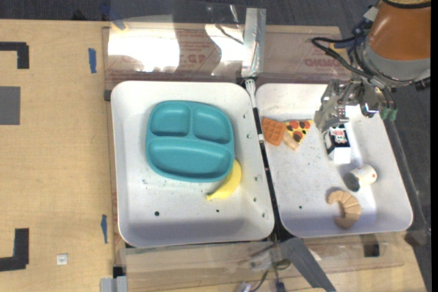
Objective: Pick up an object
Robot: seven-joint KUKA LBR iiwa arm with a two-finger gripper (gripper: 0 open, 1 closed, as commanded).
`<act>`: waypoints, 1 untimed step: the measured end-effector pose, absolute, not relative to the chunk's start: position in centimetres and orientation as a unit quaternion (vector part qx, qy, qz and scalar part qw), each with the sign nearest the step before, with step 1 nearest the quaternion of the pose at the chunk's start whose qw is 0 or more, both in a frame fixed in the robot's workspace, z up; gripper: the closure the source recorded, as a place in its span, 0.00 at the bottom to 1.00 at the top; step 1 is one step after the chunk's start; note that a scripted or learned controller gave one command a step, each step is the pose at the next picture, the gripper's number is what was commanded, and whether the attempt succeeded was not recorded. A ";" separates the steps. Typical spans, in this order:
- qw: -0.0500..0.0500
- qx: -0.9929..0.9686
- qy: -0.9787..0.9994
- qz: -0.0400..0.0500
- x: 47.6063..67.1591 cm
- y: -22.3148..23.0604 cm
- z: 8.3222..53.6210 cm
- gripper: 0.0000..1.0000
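My gripper (334, 118) hangs over the back right part of the right bin (390, 215), under the grey and orange arm (400, 17). Just below it, toward the front, lies a small white and black object (338, 140). Left of the gripper are an orange waffle piece (274, 131) and a small pizza slice toy (297, 131). Further forward in the same bin lie a white cylinder with a dark end (360, 176) and a tan croissant (344, 206).
The left bin (130, 215) bears a teal divided plate (189, 140) with a yellow banana (230, 184) against its front right edge. A clear plastic sheet (178, 44) and a silver taped strip (253, 41) stand behind the bins.
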State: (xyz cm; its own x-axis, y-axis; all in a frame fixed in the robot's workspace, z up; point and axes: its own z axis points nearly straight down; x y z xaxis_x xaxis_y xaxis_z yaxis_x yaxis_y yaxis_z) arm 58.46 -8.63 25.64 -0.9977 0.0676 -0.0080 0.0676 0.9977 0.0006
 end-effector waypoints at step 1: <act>0.003 -0.040 0.999 0.001 50.9 -11.5 9.0 1.00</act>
